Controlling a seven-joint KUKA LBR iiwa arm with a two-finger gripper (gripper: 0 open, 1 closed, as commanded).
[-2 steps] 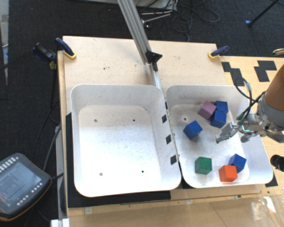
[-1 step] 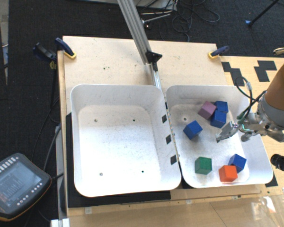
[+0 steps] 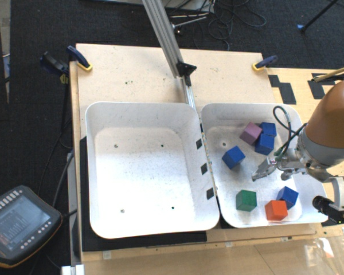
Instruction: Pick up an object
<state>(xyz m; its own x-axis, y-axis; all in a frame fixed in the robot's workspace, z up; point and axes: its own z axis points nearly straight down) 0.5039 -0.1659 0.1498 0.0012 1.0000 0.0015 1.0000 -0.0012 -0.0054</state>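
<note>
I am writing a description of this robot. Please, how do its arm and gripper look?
The arm is bulky and rounded, orange-brown above a grey wrist. A black cable loops near the wrist. The gripper is small, metallic grey, with thin fingers.

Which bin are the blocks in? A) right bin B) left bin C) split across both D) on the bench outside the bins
A: every block, such as the green block, orange block and purple block, lies in the right bin, where the hand is too.
</note>
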